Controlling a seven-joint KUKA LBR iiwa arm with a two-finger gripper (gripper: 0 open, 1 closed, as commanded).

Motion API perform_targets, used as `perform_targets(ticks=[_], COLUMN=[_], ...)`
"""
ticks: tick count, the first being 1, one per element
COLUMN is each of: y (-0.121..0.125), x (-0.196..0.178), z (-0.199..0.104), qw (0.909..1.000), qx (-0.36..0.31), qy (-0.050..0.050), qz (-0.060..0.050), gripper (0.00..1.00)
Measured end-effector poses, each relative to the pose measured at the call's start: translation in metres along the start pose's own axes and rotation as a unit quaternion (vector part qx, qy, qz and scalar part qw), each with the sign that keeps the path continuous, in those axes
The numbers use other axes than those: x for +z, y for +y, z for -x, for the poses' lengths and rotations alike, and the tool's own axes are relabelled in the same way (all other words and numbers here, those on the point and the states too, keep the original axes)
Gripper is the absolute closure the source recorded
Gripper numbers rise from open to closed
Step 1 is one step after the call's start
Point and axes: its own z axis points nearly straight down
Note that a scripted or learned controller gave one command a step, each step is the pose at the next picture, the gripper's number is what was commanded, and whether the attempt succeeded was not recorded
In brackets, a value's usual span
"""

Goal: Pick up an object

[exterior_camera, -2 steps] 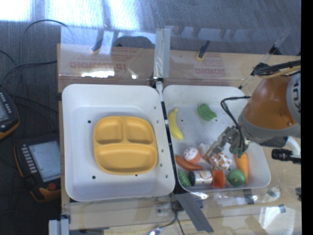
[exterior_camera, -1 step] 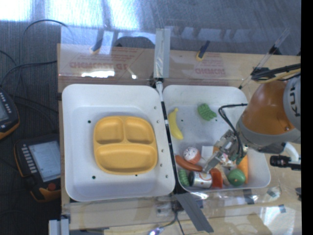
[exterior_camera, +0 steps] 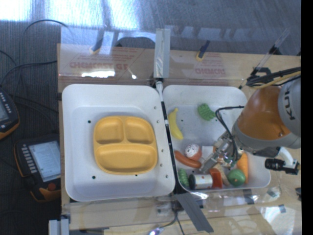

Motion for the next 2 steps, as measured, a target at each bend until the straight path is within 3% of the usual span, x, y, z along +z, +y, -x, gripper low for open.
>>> perform_targets(ticks=[1, 2], y=[0.010, -0.006], x=[0.000, 0.003], z=[-0.010, 0.003], qw=[0.9979, 0.9958], qx=[0.064, 0.092], qy=[-0.001, 0.004], qz=[-0.001, -0.001], gripper=[0.00, 0.00])
